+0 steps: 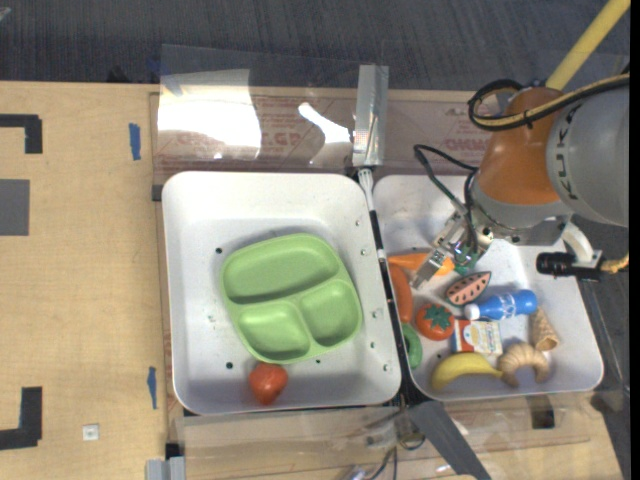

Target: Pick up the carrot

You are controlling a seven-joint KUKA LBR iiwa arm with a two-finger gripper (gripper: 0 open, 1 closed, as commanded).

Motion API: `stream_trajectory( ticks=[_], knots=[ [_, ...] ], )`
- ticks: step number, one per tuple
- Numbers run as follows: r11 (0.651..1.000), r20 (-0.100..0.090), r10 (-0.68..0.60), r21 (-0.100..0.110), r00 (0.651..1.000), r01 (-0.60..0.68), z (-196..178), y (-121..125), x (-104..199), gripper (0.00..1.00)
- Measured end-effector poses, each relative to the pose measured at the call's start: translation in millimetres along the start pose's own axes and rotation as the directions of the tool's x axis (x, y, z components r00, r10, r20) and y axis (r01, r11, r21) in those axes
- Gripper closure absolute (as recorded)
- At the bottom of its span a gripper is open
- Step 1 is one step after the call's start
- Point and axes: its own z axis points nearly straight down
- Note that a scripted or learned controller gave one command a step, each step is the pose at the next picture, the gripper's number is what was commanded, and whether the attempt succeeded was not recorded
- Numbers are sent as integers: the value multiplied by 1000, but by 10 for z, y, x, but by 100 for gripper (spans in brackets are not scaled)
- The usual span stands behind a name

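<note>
From the right, the arm (540, 158) lowers its gripper (440, 260) over the carrot (402, 273) in the right bin (580, 353), beside 1 watermelon slice (467, 287), 1 tomato (435, 321), 1 bottle (505, 305) and 1 banana (462, 369), while the left bin (190, 268) holds 1 green 3-compartment tray (290, 295) and 1 red fruit (267, 382).

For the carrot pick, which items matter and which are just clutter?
Job: orange carrot in the right white bin; gripper.
Clutter: green divided plate, red tomato, yellow banana, watermelon slice, blue-capped bottle.
</note>
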Motion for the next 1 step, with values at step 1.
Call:
stream_trajectory(
  ticks=[1],
  knots=[
    [977, -1, 212, -2, 977, -212, 5, 59, -86, 0]
  ],
)
